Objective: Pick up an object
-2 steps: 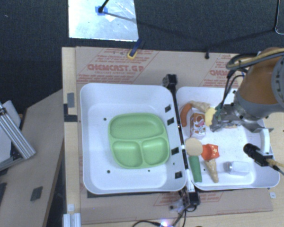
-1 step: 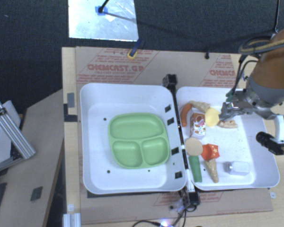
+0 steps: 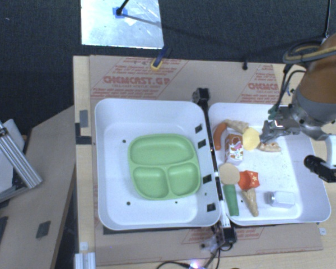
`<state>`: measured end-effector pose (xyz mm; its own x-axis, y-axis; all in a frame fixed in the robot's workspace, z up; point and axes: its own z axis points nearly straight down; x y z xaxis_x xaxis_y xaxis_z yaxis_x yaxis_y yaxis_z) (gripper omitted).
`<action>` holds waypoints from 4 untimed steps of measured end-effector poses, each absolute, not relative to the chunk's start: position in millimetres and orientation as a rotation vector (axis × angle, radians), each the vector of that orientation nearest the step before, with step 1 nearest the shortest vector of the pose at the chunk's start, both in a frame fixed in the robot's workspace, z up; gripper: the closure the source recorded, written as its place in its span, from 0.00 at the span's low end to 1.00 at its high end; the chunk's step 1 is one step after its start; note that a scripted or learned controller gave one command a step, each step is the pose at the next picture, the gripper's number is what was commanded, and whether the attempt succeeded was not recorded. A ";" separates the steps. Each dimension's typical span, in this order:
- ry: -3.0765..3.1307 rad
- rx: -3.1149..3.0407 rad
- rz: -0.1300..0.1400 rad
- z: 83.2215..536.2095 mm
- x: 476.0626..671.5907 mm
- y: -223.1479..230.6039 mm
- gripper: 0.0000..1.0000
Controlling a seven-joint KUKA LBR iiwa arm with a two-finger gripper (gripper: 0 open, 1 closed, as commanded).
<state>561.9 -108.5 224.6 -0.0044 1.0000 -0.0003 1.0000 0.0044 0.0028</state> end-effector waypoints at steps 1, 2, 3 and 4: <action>2.232 2.213 0.002 225.2 531.0 -55.2 1.00; 2.228 2.215 0.002 233.8 515.2 -49.6 1.00; 2.228 2.214 0.002 233.6 513.3 -44.4 1.00; 2.228 2.215 0.000 215.9 519.5 -41.1 1.00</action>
<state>519.5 -41.1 215.9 -0.0056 1.0000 0.0000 1.0000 0.0056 0.0000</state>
